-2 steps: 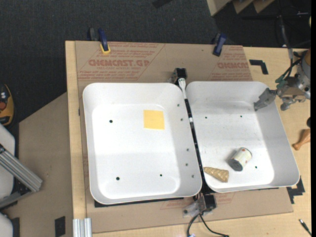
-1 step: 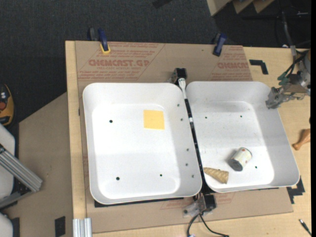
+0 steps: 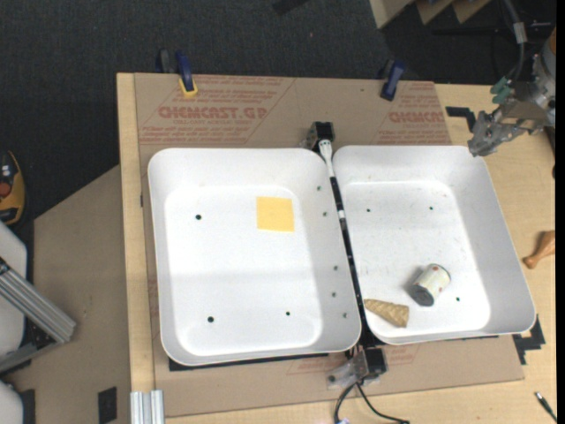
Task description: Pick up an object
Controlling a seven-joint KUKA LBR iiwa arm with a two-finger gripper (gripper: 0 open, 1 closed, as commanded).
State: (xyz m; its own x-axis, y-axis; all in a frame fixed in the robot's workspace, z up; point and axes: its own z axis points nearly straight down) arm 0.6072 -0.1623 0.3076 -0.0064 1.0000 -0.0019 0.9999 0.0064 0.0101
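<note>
Broadly spread under everything: a tan cardboard-covered worktop (image 3: 265,104) with red lettering. Side by side on it, touching along the middle seam: a shallow white left bin (image 3: 177,263) and a shallow white right bin (image 3: 468,193). Up at the far right, beyond the right bin's corner: a grey metal claw (image 3: 488,134), too small and blurred to tell whether spread or pressed together. Flat in the left bin: a yellow square slice (image 3: 274,214). Low in the right bin: a white cylinder with a dark end (image 3: 429,283), and near it by the front rim, a tan cone-shaped wedge (image 3: 387,311).
</note>
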